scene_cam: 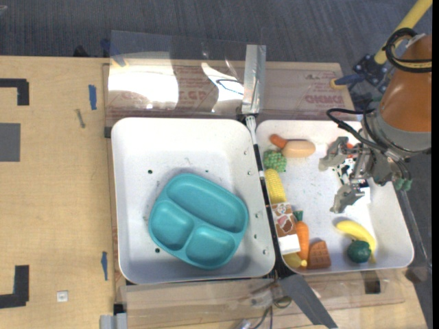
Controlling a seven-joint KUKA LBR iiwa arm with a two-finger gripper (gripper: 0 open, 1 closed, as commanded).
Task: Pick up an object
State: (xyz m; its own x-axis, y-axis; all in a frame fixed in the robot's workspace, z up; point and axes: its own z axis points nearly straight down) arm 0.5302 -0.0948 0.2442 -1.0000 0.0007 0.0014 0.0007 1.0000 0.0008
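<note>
- Over the right bin, the gripper hangs with its fingers spread apart, nothing between them.
- Below it lie a banana and a green ball.
- Along the bin's left wall sit corn, a carrot and a bread roll.
- Left bin holds a teal divided plate.
</note>
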